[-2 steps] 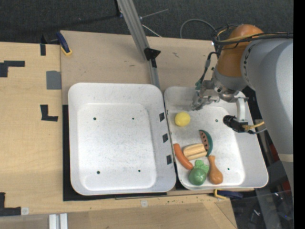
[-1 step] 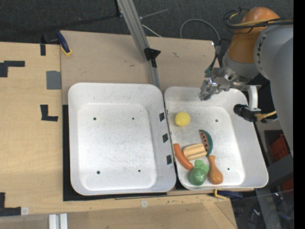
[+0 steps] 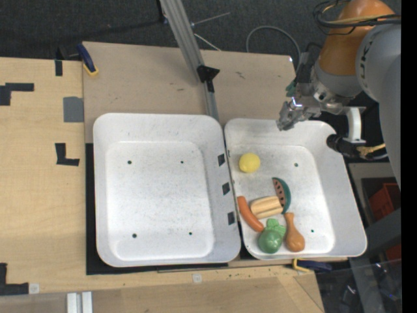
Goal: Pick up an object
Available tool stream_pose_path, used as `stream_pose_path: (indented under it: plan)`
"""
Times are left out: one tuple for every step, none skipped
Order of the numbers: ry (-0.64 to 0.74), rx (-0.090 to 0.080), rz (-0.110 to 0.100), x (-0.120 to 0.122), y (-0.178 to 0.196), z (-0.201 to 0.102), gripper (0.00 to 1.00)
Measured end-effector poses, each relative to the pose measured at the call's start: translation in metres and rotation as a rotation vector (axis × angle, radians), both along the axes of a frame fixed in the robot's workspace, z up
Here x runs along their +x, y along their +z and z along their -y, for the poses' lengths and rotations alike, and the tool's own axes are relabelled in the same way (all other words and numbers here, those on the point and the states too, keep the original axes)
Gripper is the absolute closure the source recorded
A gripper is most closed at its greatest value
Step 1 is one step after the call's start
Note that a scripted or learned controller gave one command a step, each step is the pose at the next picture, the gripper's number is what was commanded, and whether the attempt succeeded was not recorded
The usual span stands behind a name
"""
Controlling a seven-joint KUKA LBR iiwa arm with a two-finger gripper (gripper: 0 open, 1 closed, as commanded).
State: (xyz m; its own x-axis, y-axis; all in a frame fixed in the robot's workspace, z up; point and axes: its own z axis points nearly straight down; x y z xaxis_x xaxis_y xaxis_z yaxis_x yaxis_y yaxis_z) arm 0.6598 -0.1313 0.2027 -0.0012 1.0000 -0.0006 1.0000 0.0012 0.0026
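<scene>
camera view: the pincer (image 3: 287, 121) hangs at the right bin's (image 3: 326, 243) far rim, its state unclear; clustered toys (image 3: 268, 217) risk a slipped or double grab.

Wooden bench (image 3: 39, 194) w/ black tape marks (image 3: 63, 154) at left. Brown board (image 3: 143, 77) laid under the bins. Metal rail (image 3: 186, 41) seen slanting down from top centre to the gap btwn bins, black bracket (image 3: 206, 72) partway along. Blue-yellow clamp (image 3: 87, 59) fixed at board's top-left corner. Thin cable (image 3: 260, 38) looped near top right. Dark floor (image 3: 78, 8) beyond.
</scene>
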Motion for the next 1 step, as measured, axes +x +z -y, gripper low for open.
stream_pose_path:
  plan:
    - [0.000,0.001,-0.004,-0.0334,0.0081,-0.0482,1.00]
